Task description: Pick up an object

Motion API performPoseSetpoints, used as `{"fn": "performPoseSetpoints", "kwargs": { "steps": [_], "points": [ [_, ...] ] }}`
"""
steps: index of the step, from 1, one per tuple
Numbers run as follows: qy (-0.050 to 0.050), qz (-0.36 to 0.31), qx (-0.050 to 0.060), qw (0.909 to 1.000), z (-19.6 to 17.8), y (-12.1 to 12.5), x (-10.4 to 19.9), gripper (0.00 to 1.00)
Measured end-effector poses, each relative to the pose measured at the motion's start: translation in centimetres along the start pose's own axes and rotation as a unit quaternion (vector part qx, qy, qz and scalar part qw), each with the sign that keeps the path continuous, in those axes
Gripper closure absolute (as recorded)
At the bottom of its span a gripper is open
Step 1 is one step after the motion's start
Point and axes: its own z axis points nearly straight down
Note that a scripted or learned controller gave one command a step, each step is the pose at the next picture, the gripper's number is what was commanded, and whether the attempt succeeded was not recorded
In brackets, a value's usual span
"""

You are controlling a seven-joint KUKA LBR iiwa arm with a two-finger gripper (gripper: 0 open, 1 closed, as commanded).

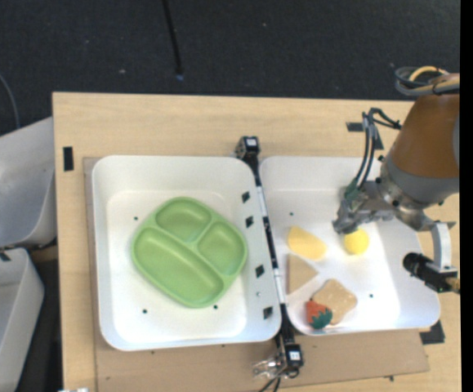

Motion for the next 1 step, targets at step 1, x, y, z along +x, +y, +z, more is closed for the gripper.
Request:
{"fn": "performPoseSetpoints", "kwargs": {
  "steps": [1],
  "points": [
    [0.0, 0.0, -0.001, 1.0, -5.42, 0.2, -0.13, 1.0]
  ]
}}
